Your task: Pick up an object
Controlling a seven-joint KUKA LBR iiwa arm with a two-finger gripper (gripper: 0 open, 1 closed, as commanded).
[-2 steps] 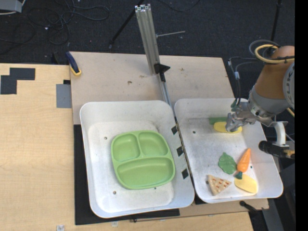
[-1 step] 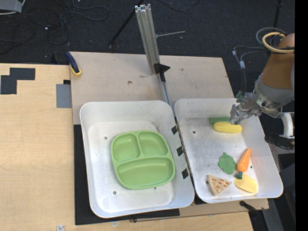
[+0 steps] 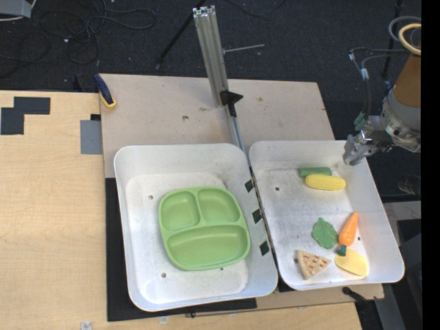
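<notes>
The right bin [image 3: 289,267] holds toy foods: a yellow corn cob [image 3: 325,182] with a green piece [image 3: 315,172] behind it, a green leafy piece [image 3: 324,233], an orange carrot [image 3: 349,229], a pizza slice [image 3: 313,263] and a yellow cheese wedge [image 3: 353,262]. My gripper [image 3: 353,150] hangs over the bin's far right corner, just right of and above the corn. I see nothing between its fingers.
The left bin [image 3: 137,184] carries a green divided plate [image 3: 204,227]. A metal post [image 3: 212,53] rises behind the bins. A blue and yellow tool [image 3: 105,91] lies at the board's far left corner. Cables trail on the dark floor beyond.
</notes>
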